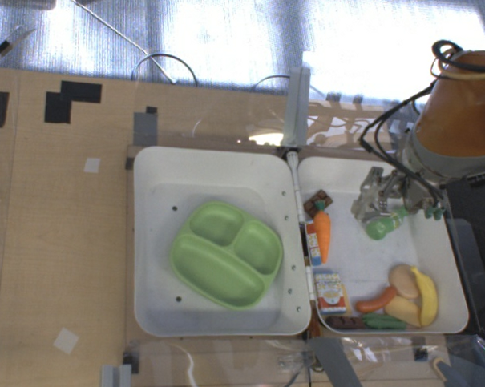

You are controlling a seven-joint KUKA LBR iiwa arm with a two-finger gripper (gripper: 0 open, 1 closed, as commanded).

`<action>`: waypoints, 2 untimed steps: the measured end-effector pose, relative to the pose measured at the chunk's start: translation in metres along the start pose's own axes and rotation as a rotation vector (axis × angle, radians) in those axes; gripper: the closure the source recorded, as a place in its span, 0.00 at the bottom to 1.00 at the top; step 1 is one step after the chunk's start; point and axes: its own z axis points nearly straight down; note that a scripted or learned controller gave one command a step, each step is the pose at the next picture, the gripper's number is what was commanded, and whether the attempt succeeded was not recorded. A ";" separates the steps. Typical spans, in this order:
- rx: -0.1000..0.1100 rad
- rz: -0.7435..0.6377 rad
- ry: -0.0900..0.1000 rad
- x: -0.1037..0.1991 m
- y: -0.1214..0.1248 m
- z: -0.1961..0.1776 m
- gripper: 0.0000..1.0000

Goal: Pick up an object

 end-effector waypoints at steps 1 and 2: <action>0.000 -0.005 -0.010 -0.003 0.001 -0.013 1.00; 0.000 0.116 0.017 0.095 -0.004 0.085 1.00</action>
